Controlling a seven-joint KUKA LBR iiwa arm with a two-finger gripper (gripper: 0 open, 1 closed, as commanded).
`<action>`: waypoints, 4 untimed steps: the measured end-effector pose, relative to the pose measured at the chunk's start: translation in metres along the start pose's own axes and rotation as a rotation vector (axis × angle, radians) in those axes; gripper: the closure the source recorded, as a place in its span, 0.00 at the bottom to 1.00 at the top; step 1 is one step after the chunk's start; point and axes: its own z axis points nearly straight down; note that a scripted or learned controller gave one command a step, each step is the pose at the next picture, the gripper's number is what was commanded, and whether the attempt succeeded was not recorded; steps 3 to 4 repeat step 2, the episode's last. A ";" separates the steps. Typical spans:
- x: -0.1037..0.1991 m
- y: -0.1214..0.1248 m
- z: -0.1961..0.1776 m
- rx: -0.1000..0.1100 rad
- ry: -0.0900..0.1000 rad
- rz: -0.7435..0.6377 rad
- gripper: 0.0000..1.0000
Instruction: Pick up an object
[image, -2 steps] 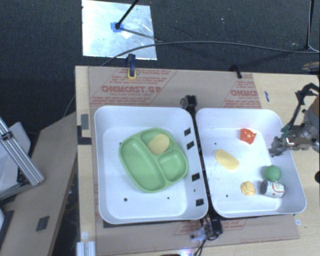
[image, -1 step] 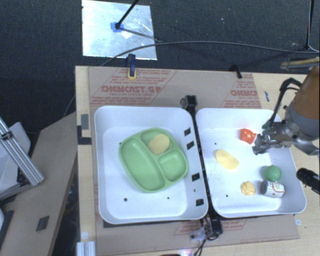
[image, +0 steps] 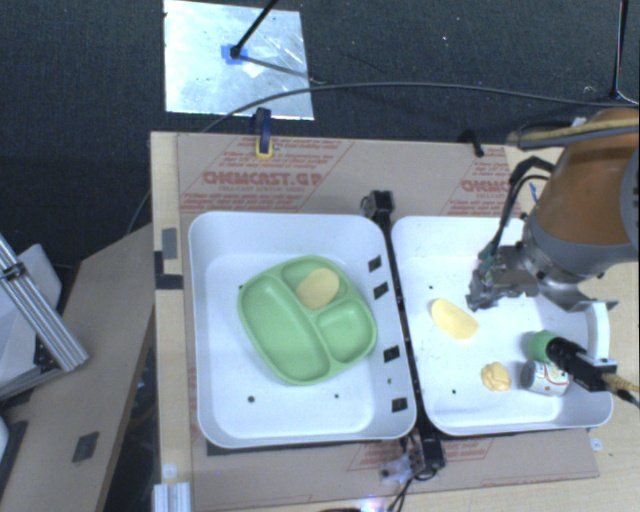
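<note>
In the right bin (image: 440, 405), a pale yellow oval piece (image: 454, 319) lies near the middle. My gripper (image: 484, 288) hangs just above and to the right of it, close to the bin floor and holding nothing I can see. A small lumpy yellow object (image: 495, 376) sits nearer the front. A green round object (image: 540, 345) and a small white labelled can (image: 543, 379) lie at the front right.
The left bin (image: 215, 400) holds a green divided plate (image: 290, 335) with a yellow piece (image: 318, 288) in its far compartment. A ridge with black clips (image: 392, 300) separates the two bins. The arm's orange band (image: 590, 190) looms over the right bin's far right.
</note>
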 end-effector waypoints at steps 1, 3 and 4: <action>0.062 0.012 0.008 0.000 0.000 -0.001 1.00; 0.125 0.011 0.013 0.000 0.000 -0.001 1.00; 0.125 0.011 0.013 0.000 0.000 -0.001 1.00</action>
